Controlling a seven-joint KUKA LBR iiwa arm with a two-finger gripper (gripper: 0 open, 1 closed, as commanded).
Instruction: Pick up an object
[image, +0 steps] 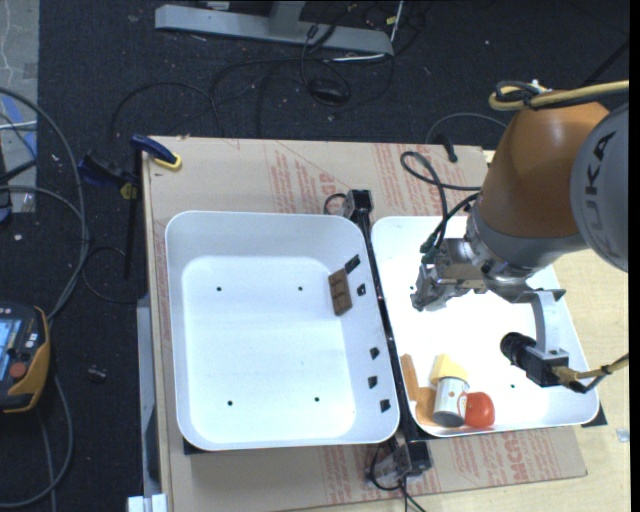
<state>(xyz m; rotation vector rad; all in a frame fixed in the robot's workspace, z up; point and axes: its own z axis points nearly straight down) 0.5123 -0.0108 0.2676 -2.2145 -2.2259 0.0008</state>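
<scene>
- The grey two-finger gripper (428, 296) hangs over the upper-left part of the right-hand shallow white bin (560, 300). Its tip is a dark tangle from this slant, so I cannot tell how it is set, and nothing can be seen in it.
- Judged from that, the pick is not yet done: every candidate object lies on a bin floor.
- Nearest are those below and slightly right of the gripper, at the near rim: a small metal can with a yellow top (449, 393), a red ball-like object (480, 409) touching it, and a thin orange stick (410, 378) just to their left.
- Left of the gripper, across the divider, a small brown rectangular block (340, 292) rests against the right wall of the left-hand white bin (200, 330).
- The bulky grey and orange arm (550, 190) covers the right bin's upper right corner; anything under it is hidden.
</scene>
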